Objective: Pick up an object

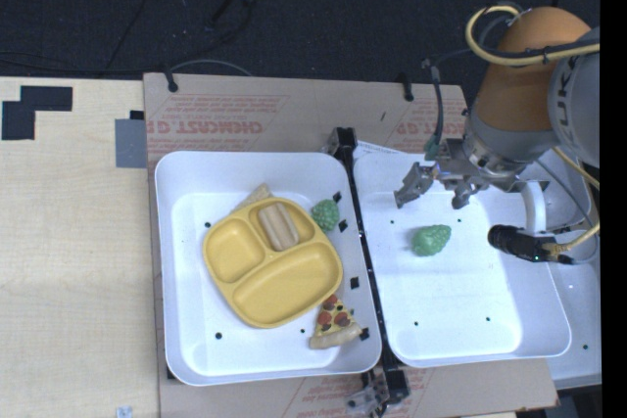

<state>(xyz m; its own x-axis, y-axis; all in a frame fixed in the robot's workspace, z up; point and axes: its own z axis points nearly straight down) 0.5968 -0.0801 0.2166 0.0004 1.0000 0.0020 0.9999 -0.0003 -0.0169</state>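
One green lump (431, 239) in the right bin (460, 328), claw (438, 190) parked just above it

Fingers look spread fairly wide with nothing between them, so it's carrying nothing right now. Lump sits just below the claw in the picture, a touch toward the near edge, apart from both fingers. It's a squat blob, slightly longer left to right, so I'd guess a short drop forward and down lines it up. Left bin (176, 210) has the yellow tray (279, 284), pizza slice (335, 325) and another green bit (326, 213), all well away from the claw
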